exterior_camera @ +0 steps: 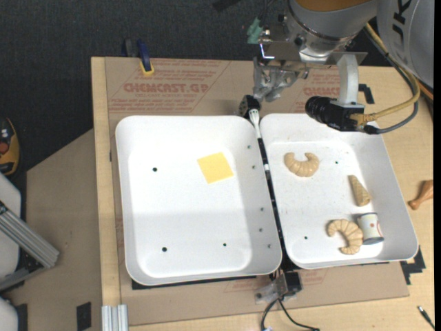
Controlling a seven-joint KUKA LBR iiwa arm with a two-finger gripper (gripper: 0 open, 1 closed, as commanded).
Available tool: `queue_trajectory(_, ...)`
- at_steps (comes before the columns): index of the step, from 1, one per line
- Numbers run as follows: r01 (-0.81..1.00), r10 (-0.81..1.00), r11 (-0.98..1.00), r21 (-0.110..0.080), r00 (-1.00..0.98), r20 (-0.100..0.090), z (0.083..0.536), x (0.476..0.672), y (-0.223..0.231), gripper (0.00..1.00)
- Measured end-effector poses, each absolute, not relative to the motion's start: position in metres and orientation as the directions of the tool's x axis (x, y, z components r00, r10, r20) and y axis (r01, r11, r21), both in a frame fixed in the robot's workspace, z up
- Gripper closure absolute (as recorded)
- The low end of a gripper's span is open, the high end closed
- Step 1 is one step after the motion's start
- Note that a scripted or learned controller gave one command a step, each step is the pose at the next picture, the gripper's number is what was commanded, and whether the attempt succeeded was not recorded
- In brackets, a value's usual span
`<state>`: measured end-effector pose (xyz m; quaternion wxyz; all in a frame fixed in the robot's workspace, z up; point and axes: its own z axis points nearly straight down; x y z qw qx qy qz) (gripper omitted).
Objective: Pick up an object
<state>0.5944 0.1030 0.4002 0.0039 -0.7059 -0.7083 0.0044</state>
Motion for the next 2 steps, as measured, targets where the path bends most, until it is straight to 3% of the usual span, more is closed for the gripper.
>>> queue_trajectory(1,1.0,1.0,0.008,-0.015,-0.008,-0.001,0.28,0.565,0.177,1.0)
queue_trajectory(2,1.0,1.0,-0.007,-0.006,0.007,-0.001,0.311,0.485,0.102,1.0)
